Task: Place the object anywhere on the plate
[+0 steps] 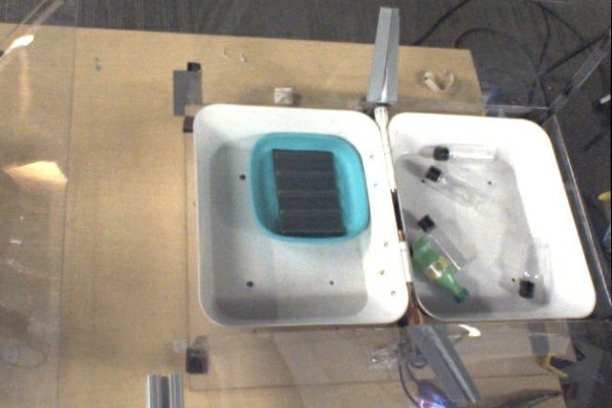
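Since the arm isn't over either bin right now, I can't tell what state the gripper is in, so everything below is a guess about the pick to come. The plate [356, 196] is the teal one in the left bin [225, 282], with a dark ribbed pad [306, 192] lying flat on it. The things to grab are all in the right bin [564, 205]: a green bottle [438, 267] lying on its side near the bin's left wall, plus several clear vials with black caps [441, 152] scattered around. My worry is the clear ones, they barely stand out from the white floor, so a grab could easily close on nothing. The green bottle looks easier to spot, but it's round, lying down and just beside the wall, so it might roll or the fingers could hit the rim. Also the plate's rim is raised, a low carry might clip it
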Robot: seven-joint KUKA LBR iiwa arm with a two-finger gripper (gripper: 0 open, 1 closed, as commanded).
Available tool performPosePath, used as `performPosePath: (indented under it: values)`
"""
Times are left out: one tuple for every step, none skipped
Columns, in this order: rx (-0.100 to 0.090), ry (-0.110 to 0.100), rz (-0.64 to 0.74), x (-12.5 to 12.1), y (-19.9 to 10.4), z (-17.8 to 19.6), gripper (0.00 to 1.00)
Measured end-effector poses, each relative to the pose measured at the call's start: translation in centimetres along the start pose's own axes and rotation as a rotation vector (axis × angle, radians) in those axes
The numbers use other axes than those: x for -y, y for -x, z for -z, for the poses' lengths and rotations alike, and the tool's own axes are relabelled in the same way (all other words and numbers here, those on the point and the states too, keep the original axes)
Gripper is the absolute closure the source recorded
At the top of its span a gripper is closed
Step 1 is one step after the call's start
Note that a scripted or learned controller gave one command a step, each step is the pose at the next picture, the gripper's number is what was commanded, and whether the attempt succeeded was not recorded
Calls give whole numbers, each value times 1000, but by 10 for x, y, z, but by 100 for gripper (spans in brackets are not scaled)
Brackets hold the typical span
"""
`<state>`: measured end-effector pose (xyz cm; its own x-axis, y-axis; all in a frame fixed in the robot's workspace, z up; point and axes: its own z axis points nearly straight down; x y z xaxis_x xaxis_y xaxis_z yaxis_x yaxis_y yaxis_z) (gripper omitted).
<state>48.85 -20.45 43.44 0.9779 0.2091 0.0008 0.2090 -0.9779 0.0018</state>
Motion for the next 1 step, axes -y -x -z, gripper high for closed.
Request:
performPosePath:
  values:
    - [1, -2, -5, 0, 1, -143, 0]
